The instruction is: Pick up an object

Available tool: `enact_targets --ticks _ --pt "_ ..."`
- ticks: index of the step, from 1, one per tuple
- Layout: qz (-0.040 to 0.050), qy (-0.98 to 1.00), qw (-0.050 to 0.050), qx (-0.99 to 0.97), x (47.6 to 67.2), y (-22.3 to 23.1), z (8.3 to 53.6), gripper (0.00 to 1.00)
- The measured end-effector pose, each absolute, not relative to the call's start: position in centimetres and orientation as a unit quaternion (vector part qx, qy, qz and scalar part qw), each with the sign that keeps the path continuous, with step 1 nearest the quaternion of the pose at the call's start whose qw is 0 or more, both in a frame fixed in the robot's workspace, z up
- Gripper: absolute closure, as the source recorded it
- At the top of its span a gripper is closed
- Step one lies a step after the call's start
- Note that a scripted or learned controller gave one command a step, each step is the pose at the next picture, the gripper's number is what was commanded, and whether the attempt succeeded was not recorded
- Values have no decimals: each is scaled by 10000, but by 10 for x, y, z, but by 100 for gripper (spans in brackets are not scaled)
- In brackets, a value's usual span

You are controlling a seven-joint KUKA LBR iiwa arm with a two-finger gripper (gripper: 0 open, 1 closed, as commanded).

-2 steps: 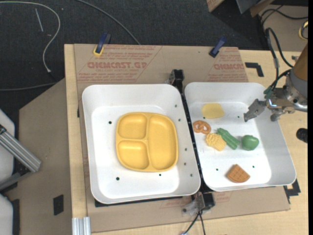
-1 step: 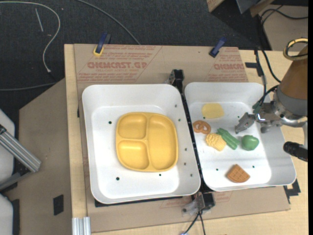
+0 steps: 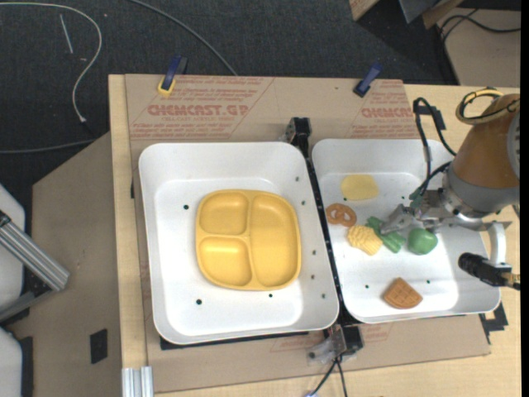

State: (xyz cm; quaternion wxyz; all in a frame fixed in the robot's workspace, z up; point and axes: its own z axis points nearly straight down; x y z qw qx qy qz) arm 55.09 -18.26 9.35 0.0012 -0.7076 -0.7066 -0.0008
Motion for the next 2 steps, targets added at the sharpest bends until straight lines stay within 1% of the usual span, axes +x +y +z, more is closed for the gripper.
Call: enact_targets --ticks 1,2 --pt "-28 -7074 -7 -7068 554 -183 91 0" --pt "-52 -7074 -58 -7068 557 -183 103 100"
